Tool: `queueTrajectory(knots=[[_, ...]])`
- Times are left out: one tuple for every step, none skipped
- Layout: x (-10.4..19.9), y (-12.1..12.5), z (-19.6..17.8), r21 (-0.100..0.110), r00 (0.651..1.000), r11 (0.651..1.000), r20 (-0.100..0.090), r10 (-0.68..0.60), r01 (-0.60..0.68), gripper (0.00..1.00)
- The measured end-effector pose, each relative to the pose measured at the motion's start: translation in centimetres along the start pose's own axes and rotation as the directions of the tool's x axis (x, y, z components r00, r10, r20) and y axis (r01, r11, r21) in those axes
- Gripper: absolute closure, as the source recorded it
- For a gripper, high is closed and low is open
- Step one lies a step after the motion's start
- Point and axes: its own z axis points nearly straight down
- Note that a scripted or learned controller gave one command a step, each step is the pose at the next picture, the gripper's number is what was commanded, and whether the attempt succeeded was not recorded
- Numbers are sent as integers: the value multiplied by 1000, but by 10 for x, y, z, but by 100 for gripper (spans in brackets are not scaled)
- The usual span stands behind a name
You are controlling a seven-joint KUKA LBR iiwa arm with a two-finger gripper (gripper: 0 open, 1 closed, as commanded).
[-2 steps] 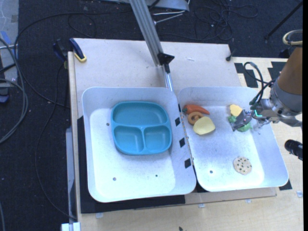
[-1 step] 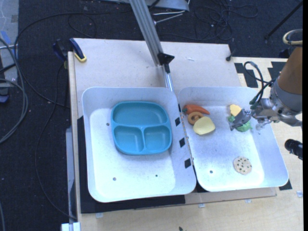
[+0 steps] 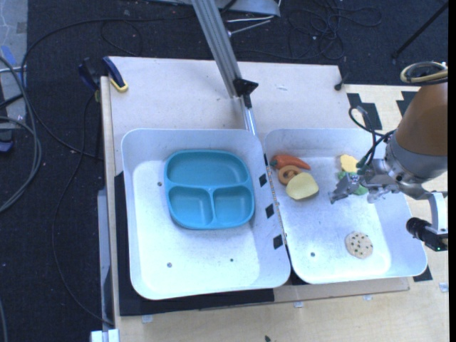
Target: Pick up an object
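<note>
In the right bin (image 3: 399,262) lie an orange carrot-like piece (image 3: 292,162), a yellow potato-like chunk (image 3: 302,186) with an orange ring at its left, a small yellow piece (image 3: 348,163) and a round cookie (image 3: 358,244). My gripper (image 3: 347,189) hangs low over the bin's middle right, between the yellow chunk and the bin's right wall. A green item (image 3: 361,187) shows right beside the fingers; whether it is held cannot be made out. The cookie lies below the gripper, apart from it.
The left bin (image 3: 142,262) holds a blue divided tray (image 3: 210,189). A slanted metal pole (image 3: 217,38) reaches down to the seam between the bins. Black clips sit along that seam. Cables lie on the floor beyond the bench.
</note>
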Motion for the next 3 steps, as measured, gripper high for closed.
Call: queueTrajectory(knots=[[-2, 1, 64, 1, 1000, 1000, 0, 1, -1, 0], [-2, 2, 87, -7, 1000, 1000, 2, 1, -1, 0], [-4, 3, 75, -13, 1000, 1000, 6, 2, -2, 100]])
